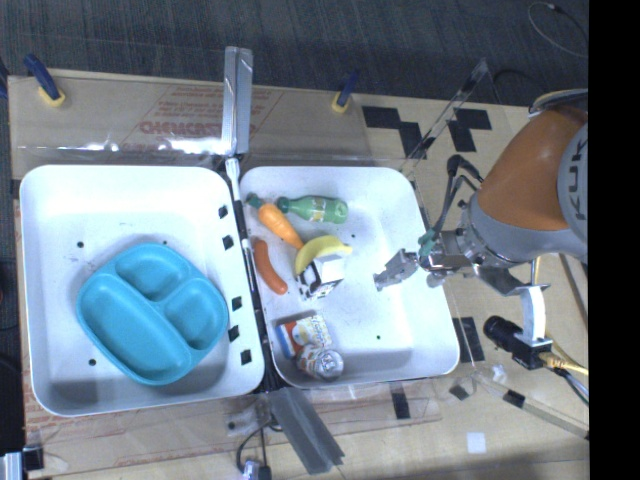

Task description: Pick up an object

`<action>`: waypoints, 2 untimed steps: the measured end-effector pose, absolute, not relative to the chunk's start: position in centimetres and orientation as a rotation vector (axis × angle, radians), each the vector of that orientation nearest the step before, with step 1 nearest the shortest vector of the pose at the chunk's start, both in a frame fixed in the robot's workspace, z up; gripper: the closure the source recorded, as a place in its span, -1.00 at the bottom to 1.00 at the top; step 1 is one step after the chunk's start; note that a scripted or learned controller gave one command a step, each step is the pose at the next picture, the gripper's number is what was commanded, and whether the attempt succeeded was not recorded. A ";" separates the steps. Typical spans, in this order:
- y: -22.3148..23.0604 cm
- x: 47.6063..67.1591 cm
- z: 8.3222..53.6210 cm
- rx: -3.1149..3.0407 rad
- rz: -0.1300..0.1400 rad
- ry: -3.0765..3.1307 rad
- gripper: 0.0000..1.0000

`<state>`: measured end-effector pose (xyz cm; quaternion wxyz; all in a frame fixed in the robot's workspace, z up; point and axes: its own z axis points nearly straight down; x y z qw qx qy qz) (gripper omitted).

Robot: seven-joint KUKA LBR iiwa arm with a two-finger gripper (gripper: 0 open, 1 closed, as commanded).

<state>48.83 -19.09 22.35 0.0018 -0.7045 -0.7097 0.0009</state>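
tool (392,274) hangs over the right side of the right bin (425,343), reaching in from the grey arm (520,233) with its orange band; whether its fingers are apart or together cannot be told from this slant, and nothing shows between them. objects lie in a cluster to the tool's left. nearest is a small black and white item (318,284), touching the lower end of a yellow banana (318,252) whose long axis slants from lower left to upper right. farther left an orange carrot (277,222) runs diagonally, upper left to lower right, and an orange sausage (269,265) below it lies almost the same way. a green bottle (313,208) rests near the far wall, long axis across the bin. below and left of the tool sit a printed packet (301,332) and a crumpled silvery item (325,364). well to the left, the other bin (50,198) holds a blue divided plate (151,311).
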 end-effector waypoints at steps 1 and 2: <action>-18.4 58.4 13.7 -2.118 0.003 -2.316 -1.00; -15.0 64.2 9.2 -2.026 0.001 -2.400 -1.00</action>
